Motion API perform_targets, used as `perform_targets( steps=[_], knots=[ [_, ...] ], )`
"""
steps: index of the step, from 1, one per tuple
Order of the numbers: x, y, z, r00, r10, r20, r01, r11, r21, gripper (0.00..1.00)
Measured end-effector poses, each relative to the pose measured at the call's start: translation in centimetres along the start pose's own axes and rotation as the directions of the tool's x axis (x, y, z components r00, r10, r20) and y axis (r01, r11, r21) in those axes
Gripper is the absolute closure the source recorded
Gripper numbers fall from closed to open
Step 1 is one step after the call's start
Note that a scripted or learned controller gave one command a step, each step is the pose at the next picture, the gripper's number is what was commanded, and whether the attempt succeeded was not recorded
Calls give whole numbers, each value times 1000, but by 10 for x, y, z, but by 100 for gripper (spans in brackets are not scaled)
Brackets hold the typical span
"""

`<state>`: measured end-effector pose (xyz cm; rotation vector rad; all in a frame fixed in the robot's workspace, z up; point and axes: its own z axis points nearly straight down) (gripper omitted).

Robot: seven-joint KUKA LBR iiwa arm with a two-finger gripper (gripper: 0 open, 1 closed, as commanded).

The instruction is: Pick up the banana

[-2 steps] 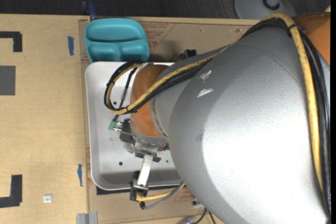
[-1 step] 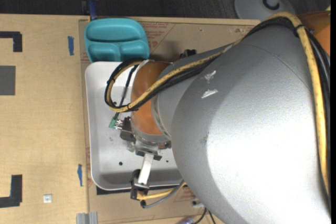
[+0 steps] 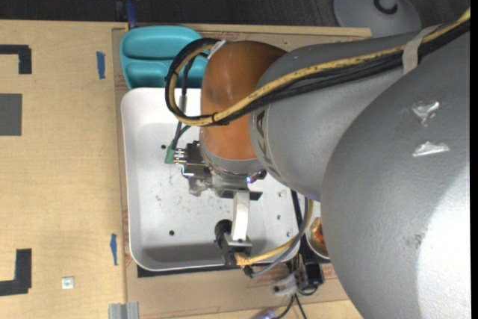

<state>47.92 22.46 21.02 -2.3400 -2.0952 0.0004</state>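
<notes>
While the arm (image 3: 314,116) hangs over the bin (image 3: 146,160), we log: banana unseen, pickup unconfirmed; gripper (image 3: 200,174) low inside the bin, finger state untellable.

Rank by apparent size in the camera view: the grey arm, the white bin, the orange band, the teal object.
1. grey arm, though it is nearest the camera
2. white bin
3. orange band
4. teal object, partly hidden
</notes>
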Motion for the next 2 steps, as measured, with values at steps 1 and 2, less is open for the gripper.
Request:
perform_targets(
  steps=[1,2],
  knots=[
    [-13,20,122,951,-309,-3,309,951,-2,100],
    [-12,20,113,952,-307,-4,307,952,-3,100]
  ],
)
